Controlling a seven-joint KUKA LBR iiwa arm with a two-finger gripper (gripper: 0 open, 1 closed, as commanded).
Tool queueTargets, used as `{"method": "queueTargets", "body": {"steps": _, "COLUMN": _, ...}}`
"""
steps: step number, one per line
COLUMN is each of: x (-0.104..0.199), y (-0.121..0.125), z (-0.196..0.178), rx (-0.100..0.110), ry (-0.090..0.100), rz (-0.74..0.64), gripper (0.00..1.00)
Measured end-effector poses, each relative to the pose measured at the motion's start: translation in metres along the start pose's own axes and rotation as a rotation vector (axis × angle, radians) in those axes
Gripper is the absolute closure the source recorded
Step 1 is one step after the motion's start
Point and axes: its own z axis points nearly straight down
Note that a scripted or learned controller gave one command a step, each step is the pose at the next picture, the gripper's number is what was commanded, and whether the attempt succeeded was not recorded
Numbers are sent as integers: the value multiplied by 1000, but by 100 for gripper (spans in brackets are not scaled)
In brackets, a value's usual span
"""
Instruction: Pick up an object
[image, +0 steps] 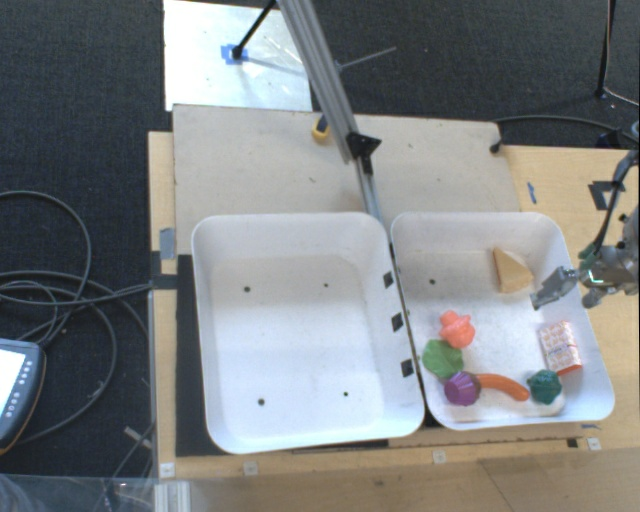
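The worktop (300, 160) carries 2 shallow white bins side by side. The left bin (215, 240) has nothing to pick, so every candidate for the task sits in the right bin (420, 235). There I count 7 small toys: a tan wedge (511, 270) like a slice of cheese or bread near the back wall, an orange piece (456, 327) near the middle, a green leafy piece (441, 358) touching it from below, a purple piece (461, 388) just under that, an orange carrot-shaped stick (502, 386) running rightward from the purple one, a dark green piece (545, 385) at the carrot's far end, and a pink-and-white checked block (560, 345) close to the right wall.

The claw (556, 287) reaches in from the right, over the right side of that bin, between the tan wedge and the checked block and touching neither. It is seen side-on and small, so I cannot tell whether it is spread or closed; nothing sits in it.

My guess is that the arm is lining up for a descent. The wedge and the checked block lie nearest and stand apart from the others, which would make either an easier target than the cluster at the front, where neighbours crowd any approach
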Motion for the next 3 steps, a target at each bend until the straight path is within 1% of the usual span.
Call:
{"method": "queueTargets", "body": {"steps": 1, "x": 0, "y": 1, "z": -2, "rx": -4, "ry": -1, "rz": 1, "gripper": 0}}
{"method": "queueTargets", "body": {"steps": 2, "x": -10, "y": 2, "z": 47, "rx": 0, "ry": -1, "rz": 4, "gripper": 0}}
{"method": "queueTargets", "body": {"steps": 3, "x": -12, "y": 4, "z": 89, "rx": 0, "ry": 0, "rz": 4, "gripper": 0}}
